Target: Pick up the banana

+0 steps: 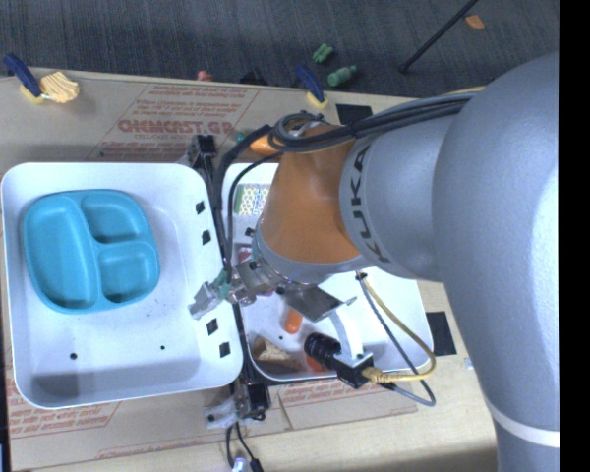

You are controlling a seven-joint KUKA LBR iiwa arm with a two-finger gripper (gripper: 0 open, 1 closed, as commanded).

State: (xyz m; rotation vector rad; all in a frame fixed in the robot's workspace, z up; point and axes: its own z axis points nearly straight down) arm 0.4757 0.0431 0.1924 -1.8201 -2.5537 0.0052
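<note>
- The grey arm (472, 185) fills the right half of the frame, its orange band (310, 209) over the right bin.
- The left bin (39, 362) sits at centre left and holds a blue sectioned tray (88, 249) in its upper left part.
- The right bin (408, 318) is mostly covered by the arm; only its lower part is visible.
- The gripper (275, 298) hangs low in the right bin near the divide between the bins; whether it is apart or together, I cannot tell.
- Small items lie at the right bin's lower edge, among them an orange piece (292, 321) and a brownish object (275, 350); the banana cannot be made out with certainty.
</note>
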